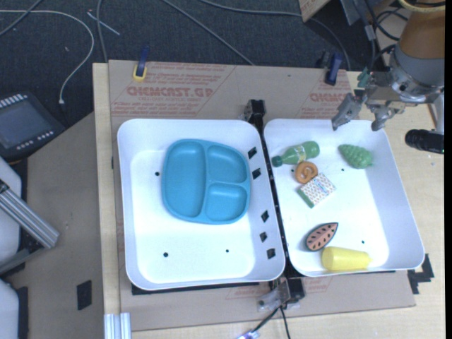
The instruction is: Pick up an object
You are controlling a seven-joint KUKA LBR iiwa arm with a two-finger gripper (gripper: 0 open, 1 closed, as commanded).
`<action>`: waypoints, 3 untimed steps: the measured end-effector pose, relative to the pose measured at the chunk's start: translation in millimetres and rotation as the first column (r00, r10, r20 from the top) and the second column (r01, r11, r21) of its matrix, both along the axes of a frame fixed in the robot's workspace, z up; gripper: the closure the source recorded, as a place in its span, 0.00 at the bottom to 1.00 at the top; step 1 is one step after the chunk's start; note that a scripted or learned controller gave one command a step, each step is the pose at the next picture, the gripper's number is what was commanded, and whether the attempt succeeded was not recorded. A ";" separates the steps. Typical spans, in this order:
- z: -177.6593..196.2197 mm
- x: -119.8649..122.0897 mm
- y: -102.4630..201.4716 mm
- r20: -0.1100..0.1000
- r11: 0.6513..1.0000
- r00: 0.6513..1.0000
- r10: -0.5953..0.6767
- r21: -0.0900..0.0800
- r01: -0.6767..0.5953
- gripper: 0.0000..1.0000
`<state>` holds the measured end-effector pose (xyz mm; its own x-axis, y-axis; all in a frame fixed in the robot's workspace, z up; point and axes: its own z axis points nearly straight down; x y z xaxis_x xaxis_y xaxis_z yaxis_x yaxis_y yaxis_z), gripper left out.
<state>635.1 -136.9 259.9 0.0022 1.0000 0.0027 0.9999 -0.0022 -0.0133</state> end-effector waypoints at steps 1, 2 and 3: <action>7.6 2.2 0.3 0.013 1.000 1.000 0.003 -0.002 -0.003 0.00; -36.5 -3.7 -2.7 0.008 1.000 1.000 0.002 -0.002 -0.002 0.00; -78.9 -4.9 -5.1 0.008 1.000 1.000 0.002 -0.002 -0.002 0.00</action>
